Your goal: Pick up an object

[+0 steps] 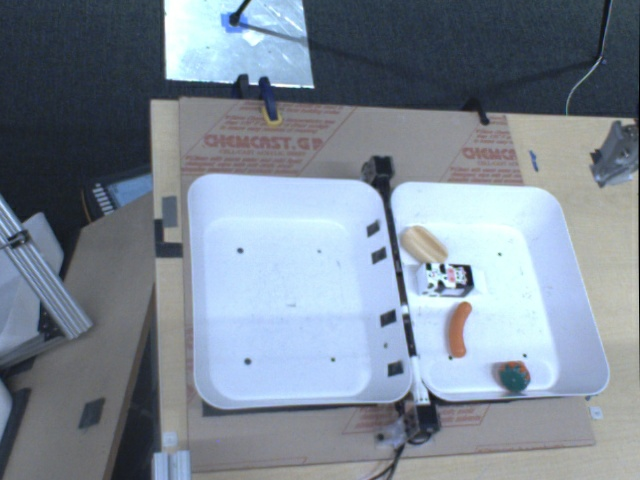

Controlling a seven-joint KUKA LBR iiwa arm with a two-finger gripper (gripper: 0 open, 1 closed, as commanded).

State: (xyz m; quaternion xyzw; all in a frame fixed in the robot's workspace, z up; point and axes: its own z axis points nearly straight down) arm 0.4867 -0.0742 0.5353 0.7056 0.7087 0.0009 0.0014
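The right bin [560, 268] holds several small things along its left side. A tan bread-shaped piece [424, 243] lies near the divider. Just below it sits a small black-and-white box [446, 279]. An orange sausage [458, 328] lies lengthwise under the box. A green ball with orange specks [514, 375] rests near the bin's front edge. My gripper [614, 155] is a grey shape at the far right edge, outside and behind the right bin, well away from every object.
The left bin [290, 288] stands beside the right one, joined by a black-clipped divider [398, 288]. A shiny metal sheet [238, 28] lies beyond the bench. An aluminium rail [40, 283] slants at the left edge.
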